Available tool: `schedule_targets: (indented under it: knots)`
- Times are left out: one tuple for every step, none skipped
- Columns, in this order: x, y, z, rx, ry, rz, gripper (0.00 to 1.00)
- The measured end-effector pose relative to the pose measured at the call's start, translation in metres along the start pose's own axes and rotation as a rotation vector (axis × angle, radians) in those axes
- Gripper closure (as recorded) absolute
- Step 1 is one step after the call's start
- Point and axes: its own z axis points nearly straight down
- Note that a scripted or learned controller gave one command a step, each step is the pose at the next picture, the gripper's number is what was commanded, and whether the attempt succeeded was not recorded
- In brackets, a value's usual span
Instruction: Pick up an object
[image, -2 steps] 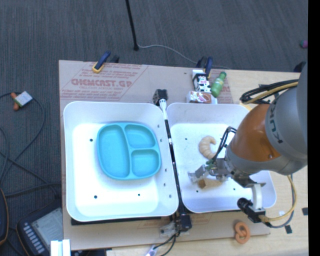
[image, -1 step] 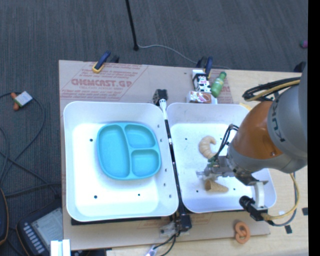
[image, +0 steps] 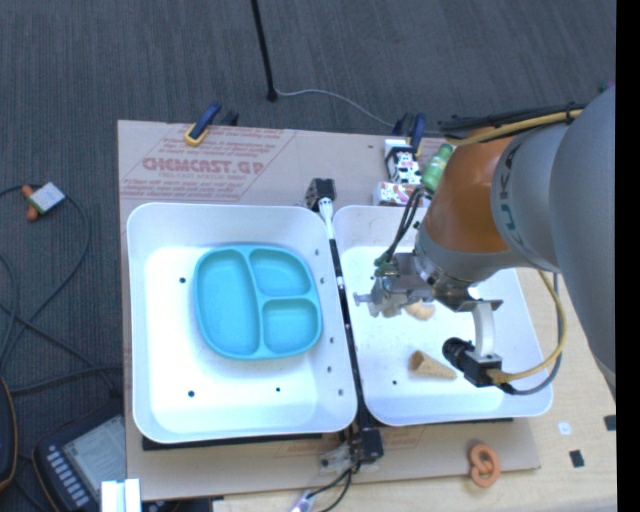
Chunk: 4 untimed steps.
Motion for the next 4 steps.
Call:
schedule_targets:
  knots:
    - [0.033, -0.046, 0.001, 0.003, 0.0, 0.001, 1.0]
    - [0.024, -0.046, 0.0, 0.003, -0.001, 0.002, 1.0]
    - [0.011, -0.03, 0.001, 0.002, -0.001, 0.002, 1.0]
    - [0.011, -0.035, 0.0, 0.002, -0.001, 0.002, 1.0]
